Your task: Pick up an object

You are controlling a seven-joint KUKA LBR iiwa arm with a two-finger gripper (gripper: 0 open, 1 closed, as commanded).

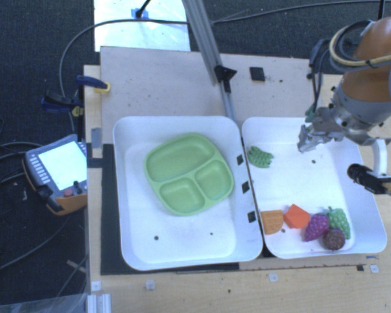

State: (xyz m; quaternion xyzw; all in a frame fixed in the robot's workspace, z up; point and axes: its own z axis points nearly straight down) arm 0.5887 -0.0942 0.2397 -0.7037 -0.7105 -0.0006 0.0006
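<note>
My gripper (307, 140) hangs over the upper part of the right bin (313, 175), with nothing seen between its fingers. A small green leafy toy (260, 156) lies to its left near the bin's left wall. Along the bin's front edge lie an orange slice-shaped piece (272, 222), a red-orange wedge (297, 216), a purple grape bunch (317, 226), a green grape bunch (339, 220) and a dark red round fruit (333, 239). These sit well below the gripper.
A green divided plate (188, 173) rests in the left bin (137, 233). A grey pole (205, 38) slants down to the divider between the bins. A black attachment (366, 175) sticks out near the right bin's right wall. A handheld pendant (57, 173) lies off the bench at left.
</note>
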